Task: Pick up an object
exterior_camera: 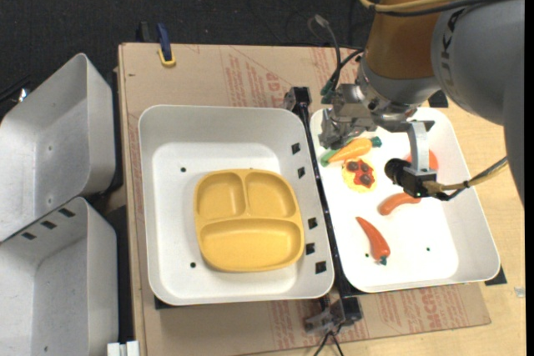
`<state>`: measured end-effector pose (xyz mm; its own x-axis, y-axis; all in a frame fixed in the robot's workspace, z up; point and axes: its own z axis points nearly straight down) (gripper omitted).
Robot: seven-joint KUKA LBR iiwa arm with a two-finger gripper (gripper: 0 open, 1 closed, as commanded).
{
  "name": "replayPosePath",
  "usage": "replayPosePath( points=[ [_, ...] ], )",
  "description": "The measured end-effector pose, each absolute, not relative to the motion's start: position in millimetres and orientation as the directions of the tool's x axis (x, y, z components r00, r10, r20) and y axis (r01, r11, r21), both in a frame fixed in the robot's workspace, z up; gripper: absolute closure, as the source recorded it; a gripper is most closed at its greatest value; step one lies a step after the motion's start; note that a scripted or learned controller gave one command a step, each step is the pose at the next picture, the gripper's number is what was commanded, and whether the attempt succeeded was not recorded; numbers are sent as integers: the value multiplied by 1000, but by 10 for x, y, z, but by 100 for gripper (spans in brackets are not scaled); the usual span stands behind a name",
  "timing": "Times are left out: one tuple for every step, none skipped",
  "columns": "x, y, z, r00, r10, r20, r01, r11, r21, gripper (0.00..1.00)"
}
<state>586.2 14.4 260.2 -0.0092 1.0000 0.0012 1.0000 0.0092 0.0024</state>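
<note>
Two white bins sit side by side on the bench. Far left, off the bench, stacked spare white trays (50,179). Blue-and-yellow clip (166,46) at the bench's top-left corner. Left bin (167,137) holds one yellow divided plate (249,219), three compartments, lying flat, roughly centred. Row of small black tabs runs along the divider btwn the bins.

Right bin (467,254) has the toy food, mostly in its upper-left part: orange carrot w/ green top (350,150) near the top-left corner; just below it a yellow pizza slice w/ dark toppings (360,173); further down a red chili pepper w/ green stem (375,238), apart from the rest; an orange sausage-like piece (399,203) to the right of the pizza.

Arm comes in from the upper right, big orange band over the bin's top edge. Gripper (340,129) hangs low over the bin's top-left corner, right above the carrot. Finger spread: can't tell, wrist hardware blocks it. Nothing visibly held.
</note>
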Motion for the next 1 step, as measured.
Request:
replayPosePath(
  points=[
    [5889,653,2474,-8,1000,1,1000,8,-2,100]
  ],
)
